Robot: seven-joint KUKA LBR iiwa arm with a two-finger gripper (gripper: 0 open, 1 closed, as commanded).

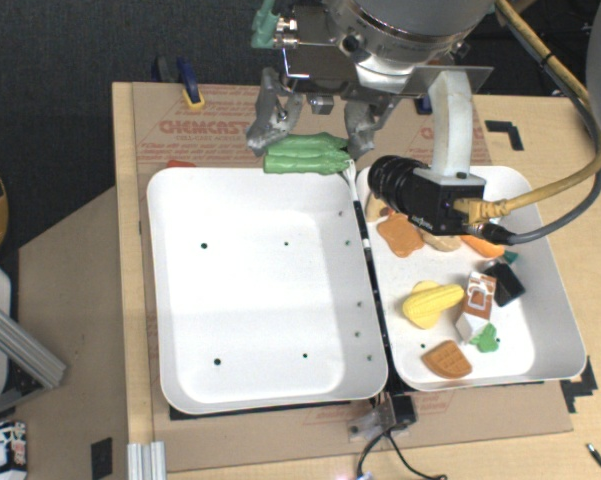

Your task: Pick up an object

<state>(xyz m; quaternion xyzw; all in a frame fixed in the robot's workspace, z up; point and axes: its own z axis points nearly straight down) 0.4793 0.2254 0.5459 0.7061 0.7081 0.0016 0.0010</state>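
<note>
Nearest, right bin (536, 340): a brown biscuit (447, 359), a small green piece (486, 340), a white-and-brown carton (477, 304), a yellow lump (430, 303) and a black piece (508, 284), lying loose and close together; behind them an orange carrot (483, 247) and a brown slab (400, 235), partly under the robot's wrist. Left bin (260, 308): bare white floor, nothing lying on it. Far rim of the left bin, by the corner it shares with the right bin: the task's thing, a long green pod (302, 156), lying level and crosswise. Gripper (309, 148): one finger at each end of the pod, clamped on it lengthwise, a hold that judging by the shape suits a long narrow item. Whether the pod hangs clear of the rim or touches it cannot be told. Judged stage: grasp made, lift in hand. Obstacles: the rim just beneath the pod and the raised divide between the bins could catch it on a low move; the right bin's clutter lies apart from it. Farthest: a brown board (210, 118) under the bins and a blue-and-yellow clamp (190, 84) at its back edge, well apart from the gripper
</note>
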